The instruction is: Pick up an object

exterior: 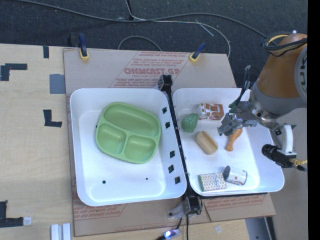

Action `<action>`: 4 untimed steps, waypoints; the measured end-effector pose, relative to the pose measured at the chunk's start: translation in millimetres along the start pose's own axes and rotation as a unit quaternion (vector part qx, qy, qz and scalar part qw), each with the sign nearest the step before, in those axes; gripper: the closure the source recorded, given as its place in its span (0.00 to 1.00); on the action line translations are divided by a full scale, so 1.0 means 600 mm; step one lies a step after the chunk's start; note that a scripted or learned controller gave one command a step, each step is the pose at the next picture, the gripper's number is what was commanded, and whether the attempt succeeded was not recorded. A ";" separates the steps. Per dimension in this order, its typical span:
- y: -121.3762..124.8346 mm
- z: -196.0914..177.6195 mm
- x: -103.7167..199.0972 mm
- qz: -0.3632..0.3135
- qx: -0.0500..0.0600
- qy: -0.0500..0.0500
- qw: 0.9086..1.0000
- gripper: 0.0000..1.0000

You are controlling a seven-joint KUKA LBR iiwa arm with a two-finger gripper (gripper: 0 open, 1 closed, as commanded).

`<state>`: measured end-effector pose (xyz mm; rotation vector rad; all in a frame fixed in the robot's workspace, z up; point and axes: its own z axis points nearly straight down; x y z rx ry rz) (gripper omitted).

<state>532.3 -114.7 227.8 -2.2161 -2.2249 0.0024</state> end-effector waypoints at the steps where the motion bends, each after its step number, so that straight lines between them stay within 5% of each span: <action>1: 0.033 0.020 0.081 -0.001 0.000 0.000 1.000 1.00; 4: 0.111 -0.002 0.323 -0.001 0.000 0.000 1.000 1.00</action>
